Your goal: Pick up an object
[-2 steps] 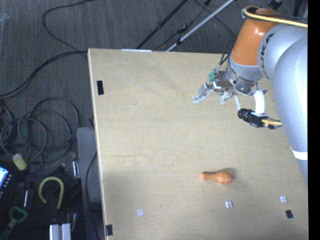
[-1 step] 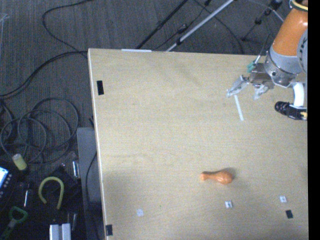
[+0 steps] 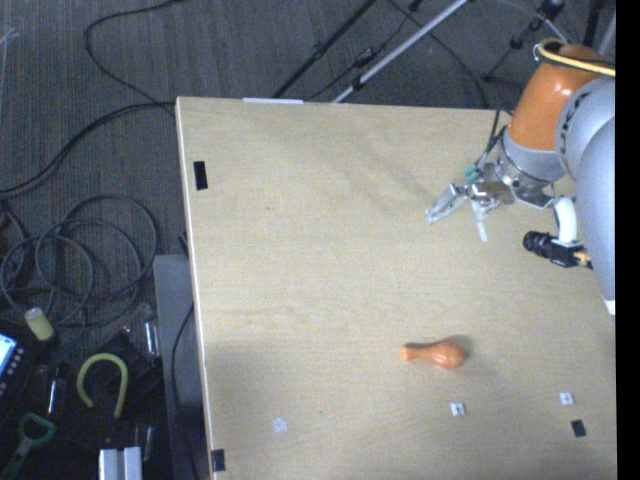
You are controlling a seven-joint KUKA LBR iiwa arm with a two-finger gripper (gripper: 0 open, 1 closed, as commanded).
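Overhead view of the desk (image 3: 300, 268). I see the gripper (image 3: 462, 208) at the upper right of the frame, its two fingers splayed apart and nothing between them, so it is released. The object to be picked, a small orange pear-shaped object (image 3: 436, 354), lies flat on the desk in the lower centre-right, well apart from the gripper and below it in the frame. I judge the task barely begun: approach, descent, closure and lift all remain, and no grasp has yet been made.
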